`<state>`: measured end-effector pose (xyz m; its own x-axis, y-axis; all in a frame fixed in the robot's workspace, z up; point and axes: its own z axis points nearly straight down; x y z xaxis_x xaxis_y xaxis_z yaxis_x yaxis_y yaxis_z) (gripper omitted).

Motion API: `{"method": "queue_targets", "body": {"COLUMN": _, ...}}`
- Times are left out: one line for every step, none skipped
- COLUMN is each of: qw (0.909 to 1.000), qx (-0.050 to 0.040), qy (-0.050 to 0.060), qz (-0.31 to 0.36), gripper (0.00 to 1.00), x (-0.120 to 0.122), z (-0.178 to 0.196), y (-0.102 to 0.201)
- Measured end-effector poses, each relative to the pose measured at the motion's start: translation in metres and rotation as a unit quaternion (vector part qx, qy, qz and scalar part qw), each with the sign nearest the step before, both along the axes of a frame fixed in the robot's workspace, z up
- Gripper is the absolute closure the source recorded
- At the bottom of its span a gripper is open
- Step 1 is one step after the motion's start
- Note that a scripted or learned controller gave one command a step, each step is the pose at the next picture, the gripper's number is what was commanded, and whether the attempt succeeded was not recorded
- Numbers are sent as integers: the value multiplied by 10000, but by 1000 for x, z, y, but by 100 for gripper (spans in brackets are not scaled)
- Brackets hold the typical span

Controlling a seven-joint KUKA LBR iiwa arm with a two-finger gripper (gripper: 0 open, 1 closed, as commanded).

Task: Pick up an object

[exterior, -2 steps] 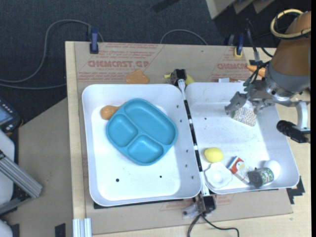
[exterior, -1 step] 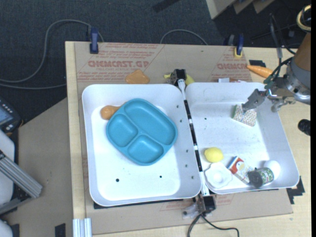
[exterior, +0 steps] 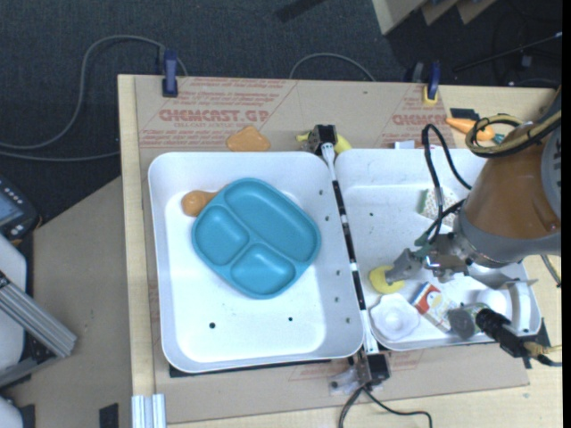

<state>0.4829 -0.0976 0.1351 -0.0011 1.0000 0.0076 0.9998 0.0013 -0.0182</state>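
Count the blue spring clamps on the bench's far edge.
2: one blue spring clamp at the far left corner, another toward the far right. The arm may hide more.

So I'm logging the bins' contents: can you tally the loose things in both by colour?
Blue: 1, plate
Orange: 1, piece by the plate
Yellow: 1, piece near the gripper
White: 1, cup
Red and white: 1, item
Total: 5, though the arm hides part of the right bin.
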Motion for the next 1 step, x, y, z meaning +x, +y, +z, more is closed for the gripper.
{"method": "queue_targets", "body": {"qw": 10000, "qx": -36, "qy": -66, "qz": -26, "gripper": 0, "x": -5, "z": -54, "y": -54}}
